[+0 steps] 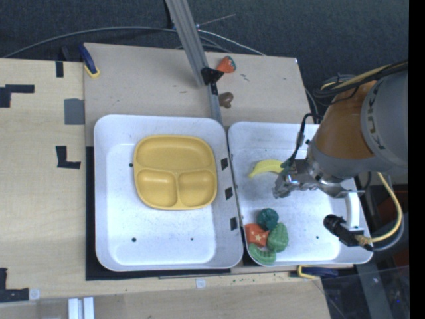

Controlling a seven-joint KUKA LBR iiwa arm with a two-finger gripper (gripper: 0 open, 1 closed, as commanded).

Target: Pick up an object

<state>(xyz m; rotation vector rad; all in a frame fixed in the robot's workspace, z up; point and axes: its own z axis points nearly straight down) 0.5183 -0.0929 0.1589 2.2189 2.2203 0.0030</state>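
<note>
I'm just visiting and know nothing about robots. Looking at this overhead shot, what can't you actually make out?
- The gripper, camera view: too small and blurred to tell whether it touches the yellow banana-shaped piece beside it.
- The cluster in the right bin's near corner: the orange piece and green pieces overlap, so their shapes stay unclear.
- The arm: cut off by the right edge.

No legible text or labels anywhere.
</note>
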